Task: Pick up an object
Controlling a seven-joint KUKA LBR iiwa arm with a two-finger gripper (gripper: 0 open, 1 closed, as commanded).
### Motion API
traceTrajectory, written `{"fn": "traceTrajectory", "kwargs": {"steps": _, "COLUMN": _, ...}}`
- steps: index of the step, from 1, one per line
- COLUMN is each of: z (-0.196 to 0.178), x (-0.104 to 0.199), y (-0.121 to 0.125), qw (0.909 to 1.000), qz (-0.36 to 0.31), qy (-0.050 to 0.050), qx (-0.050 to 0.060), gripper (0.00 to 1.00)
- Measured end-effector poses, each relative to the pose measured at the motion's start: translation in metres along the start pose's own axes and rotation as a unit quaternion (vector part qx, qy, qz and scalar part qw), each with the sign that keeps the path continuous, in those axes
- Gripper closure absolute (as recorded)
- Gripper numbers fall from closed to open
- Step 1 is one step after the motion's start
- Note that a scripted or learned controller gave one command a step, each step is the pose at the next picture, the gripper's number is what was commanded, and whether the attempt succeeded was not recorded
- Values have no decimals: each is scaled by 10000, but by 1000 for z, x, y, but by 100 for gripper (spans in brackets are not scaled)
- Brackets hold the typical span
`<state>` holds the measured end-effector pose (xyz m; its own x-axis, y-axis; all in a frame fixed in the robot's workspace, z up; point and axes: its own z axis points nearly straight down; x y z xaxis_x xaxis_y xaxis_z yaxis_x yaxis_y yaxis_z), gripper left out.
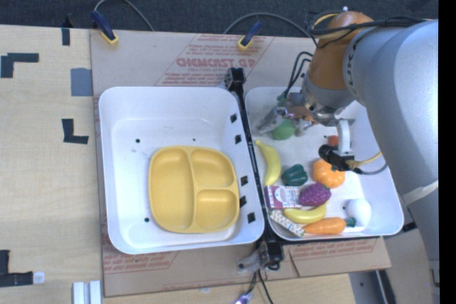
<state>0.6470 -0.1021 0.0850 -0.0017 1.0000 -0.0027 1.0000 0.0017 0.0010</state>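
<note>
Hovering in the right bin (385,221), our pincer (283,126) sits over a green toy (283,130); whether it grips, we cannot tell.

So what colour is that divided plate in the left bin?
Yellow. The plate is plain yellow all over, seen clearly in the camera view.

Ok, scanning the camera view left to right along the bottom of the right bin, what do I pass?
Pink packet → purple grapes → orange fruit → white egg. The small banana and the carrot lie underneath, spanning several of these, so I leave them out of the order.
</note>
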Motion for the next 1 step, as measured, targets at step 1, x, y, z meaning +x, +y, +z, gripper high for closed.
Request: {"fn": "traceTrajectory", "kwargs": {"steps": 1, "z": -9, "x": 0, "y": 1, "qw": 10000, "qz": -6, "qy": 0, "qx": -5, "gripper": 100}}
